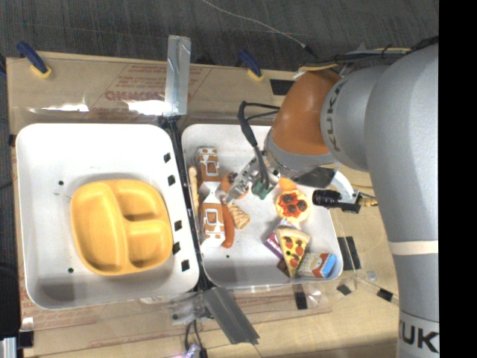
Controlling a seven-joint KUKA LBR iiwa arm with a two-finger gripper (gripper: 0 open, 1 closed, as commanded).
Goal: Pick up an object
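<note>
My gripper [240,186] hung low in the right bin [223,271], just above the toy hot dog [226,224] beside the gingerbread-house pieces [209,162]; whether my fingers stood wide or narrow, I could not tell. The hot dog lay near the bin's left wall. I judged it light, stiff and smooth, best pinched across its narrow middle. The pizza slice [293,246] lay apart.

Yellow divided tray [119,226] sits in left bin [37,155] — 2 blue clamps [33,58] on cardboard's top edge.
</note>
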